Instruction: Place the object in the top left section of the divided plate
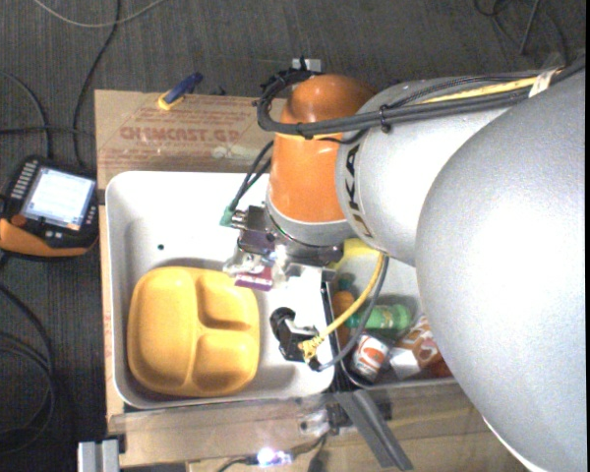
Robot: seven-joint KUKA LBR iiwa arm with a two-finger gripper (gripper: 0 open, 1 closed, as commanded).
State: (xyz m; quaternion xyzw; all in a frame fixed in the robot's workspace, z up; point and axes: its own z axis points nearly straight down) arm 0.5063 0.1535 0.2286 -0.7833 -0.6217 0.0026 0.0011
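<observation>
Camera view: the gripper hangs over the right edge of the yellow divided plate, which lies in the left bin. A small purple thing sits at the gripper's tip, likely the object brought for placing. I cannot tell whether the gripper is clamped on it.

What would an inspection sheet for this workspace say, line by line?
Surface: left white bin, holding the plate.
Job's things: yellow divided plate; small purplish piece at the end effector, hold unclear.
Clutter: green bottle and red can, right of that bin.
End effector: above the plate's upper right corner.
Cables: white cable on the carpet.
Surroundings: teach pendant on the floor; cardboard beneath the bin.
</observation>
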